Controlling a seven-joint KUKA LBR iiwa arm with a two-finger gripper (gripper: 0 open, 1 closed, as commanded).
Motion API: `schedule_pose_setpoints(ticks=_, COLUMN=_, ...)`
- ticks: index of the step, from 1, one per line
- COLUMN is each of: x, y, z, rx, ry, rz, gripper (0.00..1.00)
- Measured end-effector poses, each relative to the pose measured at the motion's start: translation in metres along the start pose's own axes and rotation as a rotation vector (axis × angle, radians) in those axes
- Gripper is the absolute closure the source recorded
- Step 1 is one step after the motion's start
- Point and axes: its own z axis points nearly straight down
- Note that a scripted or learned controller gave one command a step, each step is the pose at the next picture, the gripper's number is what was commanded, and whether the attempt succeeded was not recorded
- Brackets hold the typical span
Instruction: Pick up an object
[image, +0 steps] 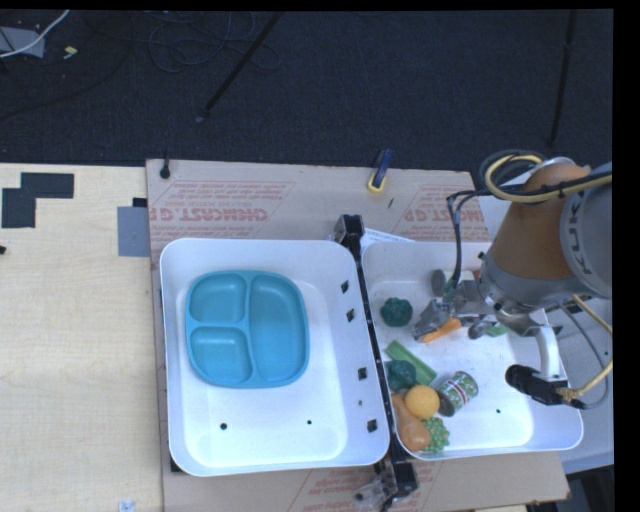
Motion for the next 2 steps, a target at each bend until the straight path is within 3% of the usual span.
schedule_pose_setpoints(ticks=1, x=0.002, y=0.0, z=0.053, rx=0.0, ry=0.0, rz=0.001, gripper=0.0)
schedule_pose_setpoints(ticks=2, x=0.0, y=0.0, z=0.04, rx=0.0, ry=0.001, rz=0.007, gripper=1.0)
